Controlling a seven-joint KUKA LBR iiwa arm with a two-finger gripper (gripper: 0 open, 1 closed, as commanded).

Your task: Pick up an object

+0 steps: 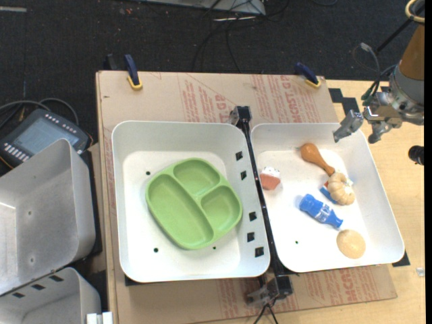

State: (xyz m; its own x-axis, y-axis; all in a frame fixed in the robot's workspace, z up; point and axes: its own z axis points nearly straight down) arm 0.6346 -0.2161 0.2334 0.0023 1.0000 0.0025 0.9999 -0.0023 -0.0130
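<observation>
The right bin [381,181] holds a brown drumstick [316,156], a cream knobbly piece [341,189], a blue bottle [320,211], a beige round object [351,243] and a small red and white piece [271,179]. My gripper [358,132] hangs over the bin's far right corner, above and to the right of the drumstick. Its two fingers are spread open with nothing between them.
The left bin [128,154] holds a green divided plate [194,202]. A black divider with clips [251,181] runs between the bins. Grey containers [40,208] stand off the bench at the left. Blue and yellow clamps [133,74] grip the board's far edge.
</observation>
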